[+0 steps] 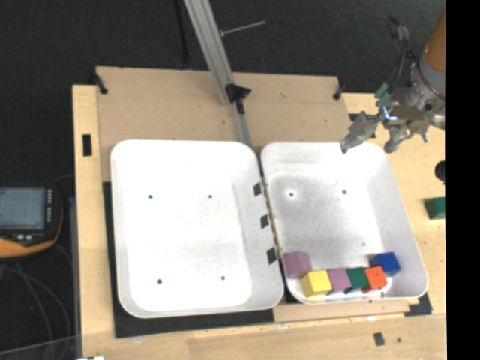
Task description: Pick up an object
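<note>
Several small blocks lie along the near edge of the right bin: a purple one, a yellow one, a lilac one, a green one, an orange one and a blue one. My gripper hangs above the far right corner of that bin, well away from the blocks. Its two fingers are spread apart and nothing sits between them.
The left bin lies beside the right one. A slanted metal rail crosses the back of the bench. A green object rests on the bench at the right edge, and a handheld device sits at far left.
</note>
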